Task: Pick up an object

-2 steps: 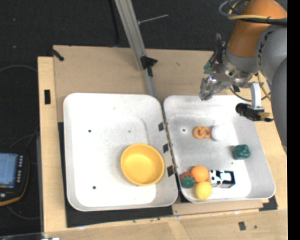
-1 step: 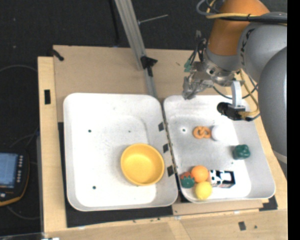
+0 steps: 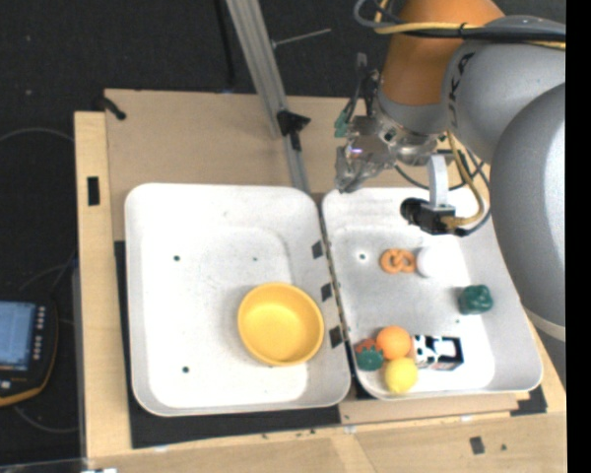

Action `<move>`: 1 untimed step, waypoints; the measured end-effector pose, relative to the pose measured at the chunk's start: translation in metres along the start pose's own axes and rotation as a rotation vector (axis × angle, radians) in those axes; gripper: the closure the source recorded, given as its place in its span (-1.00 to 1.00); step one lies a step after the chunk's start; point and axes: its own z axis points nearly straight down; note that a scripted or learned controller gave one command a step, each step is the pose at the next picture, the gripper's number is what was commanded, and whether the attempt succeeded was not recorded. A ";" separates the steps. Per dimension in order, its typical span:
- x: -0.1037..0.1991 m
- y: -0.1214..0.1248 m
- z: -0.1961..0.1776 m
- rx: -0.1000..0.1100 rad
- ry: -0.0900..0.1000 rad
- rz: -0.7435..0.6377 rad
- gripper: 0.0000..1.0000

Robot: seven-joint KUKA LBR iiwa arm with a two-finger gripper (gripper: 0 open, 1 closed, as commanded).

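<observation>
While the two-finger gripper (image 3: pixel 353 173) hangs over the right white bin's (image 3: pixel 492 264) far-left corner, its finger state is unreadable. The small orange pretzel-shaped toy (image 3: pixel 397 260) lies nearer the camera, well apart.

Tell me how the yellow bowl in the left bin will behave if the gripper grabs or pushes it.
The yellow bowl looks rigid and thin-walled, so probably light. It sits upright on the flat floor of the left bin, so a push would likely slide it, not roll it. Its smooth rim may slip from a pinch.

Grey arm (image 3: pixel 517 116), orange band — perhaps cabled
</observation>
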 end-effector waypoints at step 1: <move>0.044 0.004 -0.003 0.001 0.000 0.000 1.00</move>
